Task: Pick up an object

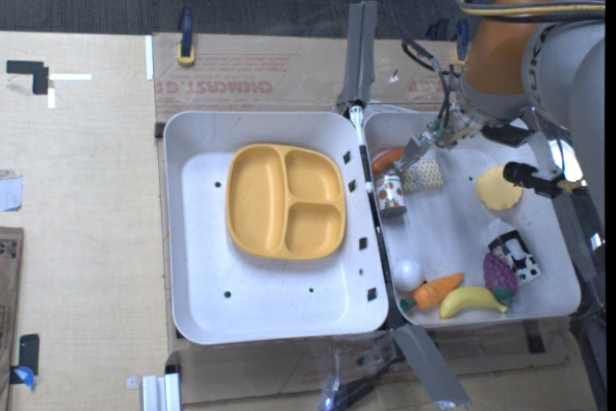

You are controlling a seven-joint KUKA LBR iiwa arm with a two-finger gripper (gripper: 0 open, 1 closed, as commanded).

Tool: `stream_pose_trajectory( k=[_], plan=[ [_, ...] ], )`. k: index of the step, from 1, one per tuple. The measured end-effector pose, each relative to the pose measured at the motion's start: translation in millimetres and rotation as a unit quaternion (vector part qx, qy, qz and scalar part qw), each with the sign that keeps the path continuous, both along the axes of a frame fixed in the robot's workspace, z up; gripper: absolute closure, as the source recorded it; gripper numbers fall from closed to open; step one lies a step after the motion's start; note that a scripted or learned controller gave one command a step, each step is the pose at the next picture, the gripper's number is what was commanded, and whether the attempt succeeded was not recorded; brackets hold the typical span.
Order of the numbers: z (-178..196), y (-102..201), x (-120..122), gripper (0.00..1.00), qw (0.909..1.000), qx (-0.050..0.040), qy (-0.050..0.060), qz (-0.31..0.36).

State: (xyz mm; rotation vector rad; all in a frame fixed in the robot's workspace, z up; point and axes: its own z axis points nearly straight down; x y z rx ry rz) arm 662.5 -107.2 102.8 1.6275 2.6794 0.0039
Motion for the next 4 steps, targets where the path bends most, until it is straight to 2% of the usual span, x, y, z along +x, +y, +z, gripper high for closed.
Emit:
stream_pose_trajectory(
  k=[1, 2, 3, 4],
  plan=[
    [-7.4, 3.8, -1.4, 0.0, 0.9995, -0.0007, 0.002, 0.031],
    [-6.4, 3.5, -3.1, 1.0, 0.9995, -0.0002, 0.005, 0.03],
    [92.2, 60.9, -3.1, 1.0, 0.9988, -0.0001, 0.005, -0.048],
    [92.1, 60.8, -3.2, 0.0, 0.9988, -0.0003, 0.006, -0.048]
  ],
)
